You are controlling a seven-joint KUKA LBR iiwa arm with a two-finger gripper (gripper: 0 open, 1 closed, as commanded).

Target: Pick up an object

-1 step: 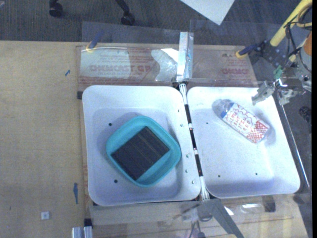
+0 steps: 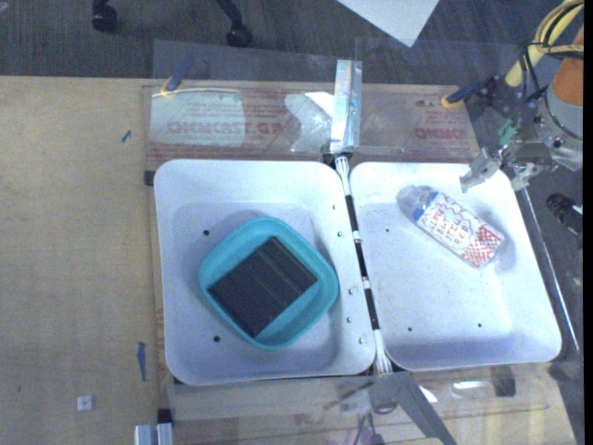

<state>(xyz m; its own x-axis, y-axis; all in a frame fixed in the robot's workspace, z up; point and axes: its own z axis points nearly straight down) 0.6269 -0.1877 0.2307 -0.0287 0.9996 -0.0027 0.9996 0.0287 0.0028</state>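
Currently the approach step: the end effector [image 2: 494,168] hangs over the right bin's [image 2: 463,336] far corner, holding nothing, its spread unclear. Next, descend onto the bottle [image 2: 451,225] lying nearby inside.

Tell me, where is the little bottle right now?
The bottle lies on its side in the right bin, near its far edge. The gripper is just beyond it, by the bin's far right corner.
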